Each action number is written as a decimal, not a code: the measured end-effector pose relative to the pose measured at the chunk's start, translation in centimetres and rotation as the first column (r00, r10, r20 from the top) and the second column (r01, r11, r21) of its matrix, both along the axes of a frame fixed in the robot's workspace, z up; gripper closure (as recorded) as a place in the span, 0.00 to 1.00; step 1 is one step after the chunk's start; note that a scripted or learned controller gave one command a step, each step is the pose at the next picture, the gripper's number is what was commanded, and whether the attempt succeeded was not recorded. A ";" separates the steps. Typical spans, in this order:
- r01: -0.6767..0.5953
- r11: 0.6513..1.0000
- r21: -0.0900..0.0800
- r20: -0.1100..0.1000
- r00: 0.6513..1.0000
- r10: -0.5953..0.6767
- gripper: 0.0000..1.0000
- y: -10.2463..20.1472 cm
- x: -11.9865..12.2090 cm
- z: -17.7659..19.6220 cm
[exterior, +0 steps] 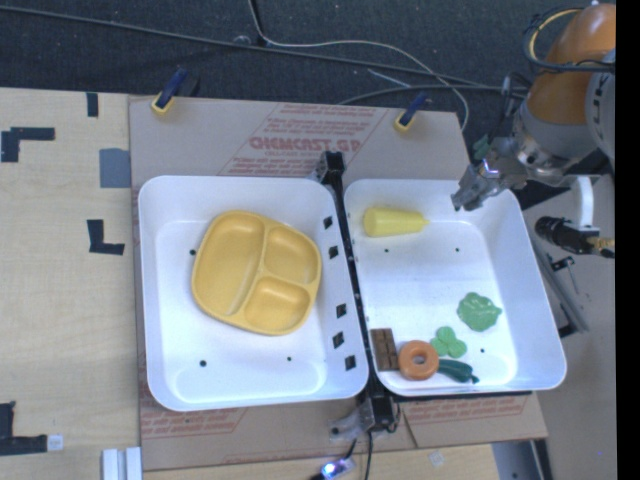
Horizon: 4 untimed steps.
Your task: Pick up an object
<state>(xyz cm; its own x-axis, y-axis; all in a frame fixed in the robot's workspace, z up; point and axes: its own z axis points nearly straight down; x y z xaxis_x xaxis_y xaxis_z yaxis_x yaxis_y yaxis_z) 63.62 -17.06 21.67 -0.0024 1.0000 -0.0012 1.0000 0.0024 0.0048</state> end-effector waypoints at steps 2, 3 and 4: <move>-0.002 1.000 0.002 -0.005 1.000 0.002 1.00 5.0 -1.4 1.1; -0.003 1.000 0.002 -0.007 1.000 0.003 1.00 9.8 -2.3 1.4; -0.002 1.000 0.002 -0.009 1.000 0.002 1.00 14.2 -5.3 1.4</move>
<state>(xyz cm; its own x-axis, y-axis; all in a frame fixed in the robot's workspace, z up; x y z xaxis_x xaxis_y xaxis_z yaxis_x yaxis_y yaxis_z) 58.27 -2.90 23.06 -0.0042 1.0000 0.0007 1.0000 0.0042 -0.0039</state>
